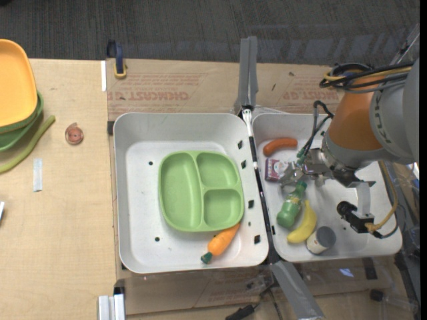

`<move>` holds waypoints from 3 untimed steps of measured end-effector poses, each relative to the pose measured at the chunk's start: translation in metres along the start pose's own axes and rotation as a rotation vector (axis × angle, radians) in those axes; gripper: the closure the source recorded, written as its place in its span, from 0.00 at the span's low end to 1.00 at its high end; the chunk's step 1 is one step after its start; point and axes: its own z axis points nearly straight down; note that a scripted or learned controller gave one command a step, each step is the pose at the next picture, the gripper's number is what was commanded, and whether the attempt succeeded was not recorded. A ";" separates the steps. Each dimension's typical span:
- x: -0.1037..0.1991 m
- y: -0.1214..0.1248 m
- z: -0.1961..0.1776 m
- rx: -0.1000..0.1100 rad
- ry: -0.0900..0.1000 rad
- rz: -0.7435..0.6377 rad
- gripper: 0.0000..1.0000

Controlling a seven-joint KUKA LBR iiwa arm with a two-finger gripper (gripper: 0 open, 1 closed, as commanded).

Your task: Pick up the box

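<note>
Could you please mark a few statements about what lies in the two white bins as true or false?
1. The green divided plastic plate lies in the left white bin. True.
2. The orange toy carrot rests in the right bin. False: it lies in the left bin, beside the plate.
3. The yellow banana lies in the right white bin. True.
4. The small purple box sits on the plate. False: it is in the right bin, below the red sausage.

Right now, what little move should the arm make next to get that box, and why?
Probably a short shift toward the left and down. The gripper hovers in the right bin, just right of the purple box and above the green bottle. The box lies flat below the sausage; nothing shows between the fingers.
</note>
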 end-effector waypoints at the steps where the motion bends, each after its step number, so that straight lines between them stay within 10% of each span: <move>1: 0.003 0.051 0.000 0.001 -0.001 -0.023 0.00; 2: 0.002 0.086 0.006 0.051 0.010 -0.178 0.00; 3: 0.002 0.090 0.006 0.036 0.010 -0.035 0.00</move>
